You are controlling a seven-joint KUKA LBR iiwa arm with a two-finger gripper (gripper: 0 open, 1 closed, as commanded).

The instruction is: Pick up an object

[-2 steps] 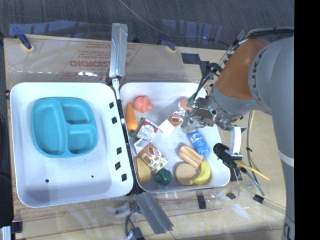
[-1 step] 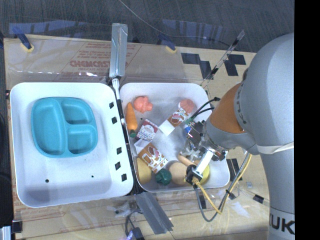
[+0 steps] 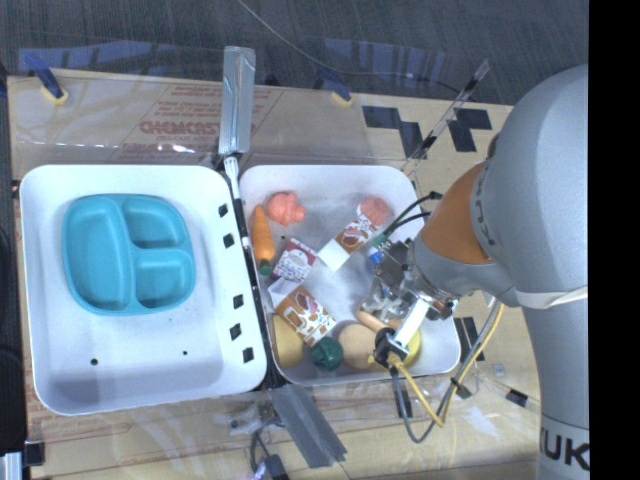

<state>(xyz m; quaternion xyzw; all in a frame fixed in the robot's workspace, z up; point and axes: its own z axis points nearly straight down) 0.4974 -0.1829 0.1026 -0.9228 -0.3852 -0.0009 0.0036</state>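
We count two white bins: the left bin (image 3: 40, 368) holds one blue divided tray (image 3: 128, 251), and the right bin (image 3: 330, 180) holds about nine small items, among them one carrot (image 3: 262, 235) and three snack packets (image 3: 305, 314). The gripper (image 3: 392, 313) hangs over these items near the bin's right edge; we cannot tell its grip.
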